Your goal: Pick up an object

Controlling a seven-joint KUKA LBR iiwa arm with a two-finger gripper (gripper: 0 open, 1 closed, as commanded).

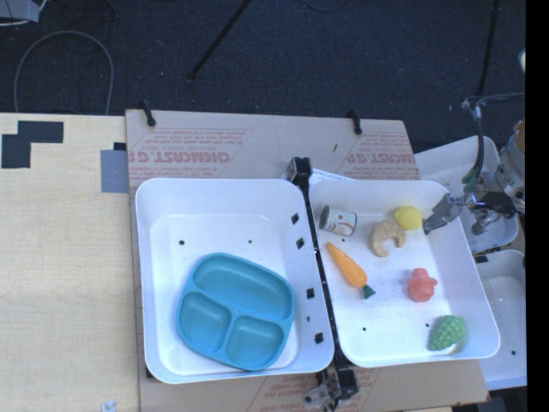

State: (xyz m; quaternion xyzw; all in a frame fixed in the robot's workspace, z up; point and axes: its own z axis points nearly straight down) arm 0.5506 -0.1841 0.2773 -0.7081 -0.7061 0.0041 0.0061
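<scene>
The right white bin (390, 350) holds several small toys. A yellow lemon (408, 218) lies at the back right, with a beige croissant (387, 237) just left of it. A small white can (339, 221) lies on its side at the back left. An orange carrot (346, 267) lies slanted near the divider. Toward the front are a red strawberry (420, 285) and a green bunch of grapes (447, 332). My gripper (446, 210) hangs over the bin's right rim, just right of the lemon, and nothing is visibly held.
The left white bin (163, 221) holds a blue divided plate (234, 310). A black clip strip (310, 264) runs between the bins. Cardboard lies under both bins, a wooden bench (60, 256) extends left, and white arm hardware (502, 187) crowds the right edge.
</scene>
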